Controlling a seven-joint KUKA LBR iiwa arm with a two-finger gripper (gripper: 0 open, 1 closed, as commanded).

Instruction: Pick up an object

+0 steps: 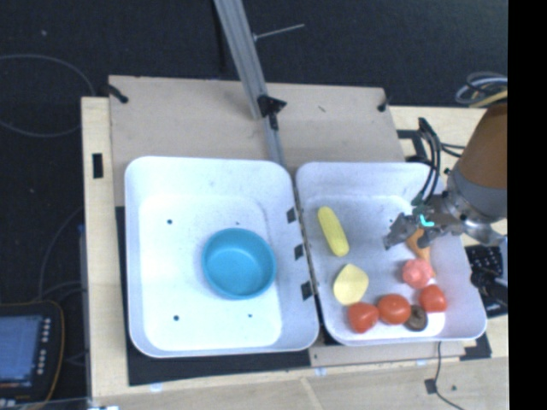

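The hand [408, 231] hangs low over the right bin [359, 186], near its right wall; whether it is released or clenched cannot be told. An orange piece [420, 246] lies just beside it, likely the target. Pink [417, 272], red [393, 307] and yellow [332, 231] toys cluster nearby. A blue bowl [238, 262] sits in the left bin [154, 229].

The grey arm [479, 178] reaches in from the right, its hand [408, 231] lowered.

You see a slanted grey metal pole [244, 54] behind the bins and a dark tablet screen [26, 348] bottom left.
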